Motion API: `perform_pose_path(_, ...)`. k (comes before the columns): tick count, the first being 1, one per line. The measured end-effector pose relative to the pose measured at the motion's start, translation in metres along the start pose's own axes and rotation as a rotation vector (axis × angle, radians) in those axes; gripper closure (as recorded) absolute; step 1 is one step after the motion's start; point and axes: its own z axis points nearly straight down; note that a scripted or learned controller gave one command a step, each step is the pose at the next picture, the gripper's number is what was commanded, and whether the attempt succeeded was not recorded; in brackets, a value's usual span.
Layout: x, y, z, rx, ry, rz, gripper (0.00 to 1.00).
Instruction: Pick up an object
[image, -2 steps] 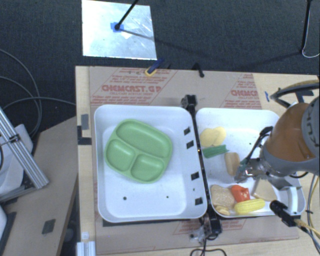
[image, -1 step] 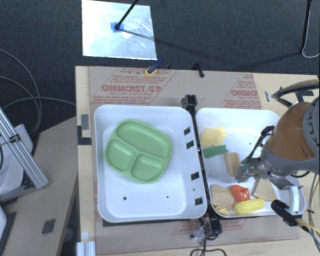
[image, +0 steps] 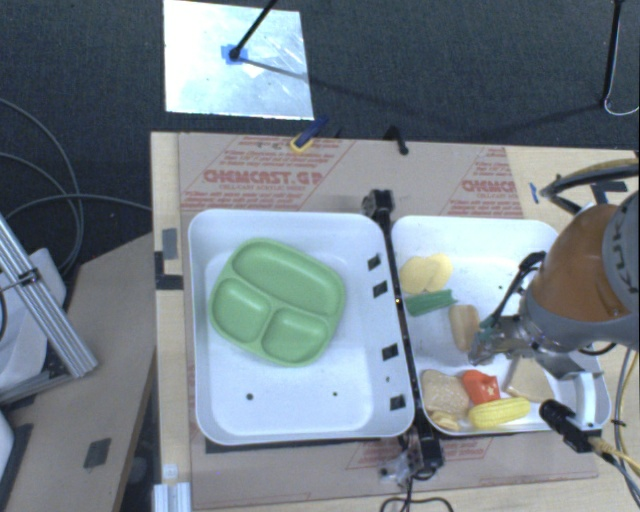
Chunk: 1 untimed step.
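Orange and grey, the arm's wrist (image: 590, 285) bulks over the right bin (image: 480, 232) and hides part of its floor; the gripper (image: 487, 345) pokes out at its left, low above the toy food, too blurred to tell how it is set or whether it has hold of anything. Brown cardboard printed in red (image: 265, 170) lines the bench under both bins, with dark carpet and a shiny metal sheet (image: 238, 60) beyond. Within the left bin (image: 290, 420) lies a green divided plate (image: 278, 300). Right bin contents: a yellow piece (image: 425, 270), a green strip (image: 430, 302), a tan bread-like piece (image: 463, 325) just beside the gripper, a red piece (image: 481, 385), a beige piece (image: 447, 392) and a yellow corn-like piece (image: 500, 411).
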Motion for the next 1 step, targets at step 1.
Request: perform_pose_path(1,-0.0036,-0.0002,0.0037,0.0,-0.001,0.003,1.0)
